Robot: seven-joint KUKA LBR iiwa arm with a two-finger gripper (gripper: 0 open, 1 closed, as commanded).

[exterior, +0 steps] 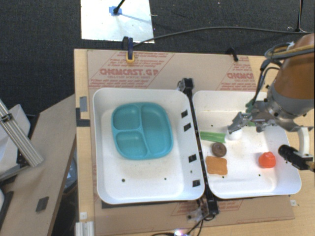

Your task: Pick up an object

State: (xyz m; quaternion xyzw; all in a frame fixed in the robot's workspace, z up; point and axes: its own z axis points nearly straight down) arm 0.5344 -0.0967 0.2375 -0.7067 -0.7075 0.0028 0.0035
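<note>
My gripper (235, 130) hangs low over the middle of the right bin (246, 191), coming in from the right. Just left of it lies a green strip (211, 137) on the bin floor. A brown round piece (219, 150) sits below the strip, and a flat orange piece (216, 165) lies in front of that. A small red-orange ball (267, 160) rests to the right, below the wrist. None of these is seen in the gripper's hold.
The left bin (106, 181) holds a teal divided plate (141, 131). A black hinged divider (193, 141) runs between the bins. The arm's orange band (295, 73) looms over the right bin's far right corner. Cables cross the cardboard behind.
</note>
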